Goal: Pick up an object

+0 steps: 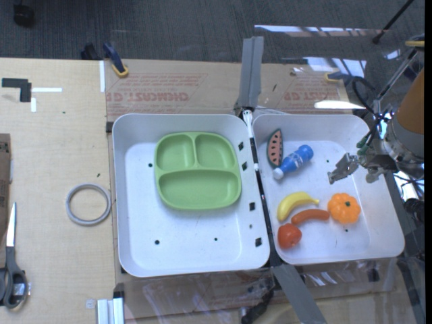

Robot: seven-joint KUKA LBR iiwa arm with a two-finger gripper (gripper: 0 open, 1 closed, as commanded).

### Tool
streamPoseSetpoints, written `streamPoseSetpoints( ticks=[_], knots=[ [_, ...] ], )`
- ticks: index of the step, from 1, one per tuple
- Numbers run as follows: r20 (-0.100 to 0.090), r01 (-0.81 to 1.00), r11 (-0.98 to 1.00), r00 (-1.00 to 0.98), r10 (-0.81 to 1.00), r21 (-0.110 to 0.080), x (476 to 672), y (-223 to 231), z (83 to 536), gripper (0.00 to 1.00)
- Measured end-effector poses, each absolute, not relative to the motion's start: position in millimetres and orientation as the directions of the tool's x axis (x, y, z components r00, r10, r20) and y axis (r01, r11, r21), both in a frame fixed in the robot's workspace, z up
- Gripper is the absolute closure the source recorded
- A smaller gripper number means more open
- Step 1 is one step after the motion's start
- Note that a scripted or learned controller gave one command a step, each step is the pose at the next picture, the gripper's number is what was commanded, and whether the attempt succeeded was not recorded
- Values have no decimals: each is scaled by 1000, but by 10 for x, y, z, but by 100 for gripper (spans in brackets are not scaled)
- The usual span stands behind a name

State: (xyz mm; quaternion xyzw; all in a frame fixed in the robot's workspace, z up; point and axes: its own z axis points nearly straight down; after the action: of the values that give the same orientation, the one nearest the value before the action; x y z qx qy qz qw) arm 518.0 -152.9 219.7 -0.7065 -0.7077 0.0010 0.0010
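Claw (356, 168) spread wide, empty; orange pumpkin (344, 208) just below it.

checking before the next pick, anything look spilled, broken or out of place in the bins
Nothing stands out. The green tray lies flat in the left bin; the toy foods and bottle lie loose in the right bin.

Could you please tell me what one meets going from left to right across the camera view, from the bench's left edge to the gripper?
scissors → tape ring → green divided plate → watermelon slice → orange pumpkin → gripper
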Motion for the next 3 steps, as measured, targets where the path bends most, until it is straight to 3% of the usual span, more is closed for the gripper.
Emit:
streamPoseSetpoints(
  ticks=[1,2,3],
  knots=[
    [0,973,-230,230,973,6,4987,-1292,1126,0],
    [-1,967,-255,255,967,-3,5606,-953,904,0],
    [-2,897,-442,442,897,-3,6022,-1052,907,0]
  ],
)
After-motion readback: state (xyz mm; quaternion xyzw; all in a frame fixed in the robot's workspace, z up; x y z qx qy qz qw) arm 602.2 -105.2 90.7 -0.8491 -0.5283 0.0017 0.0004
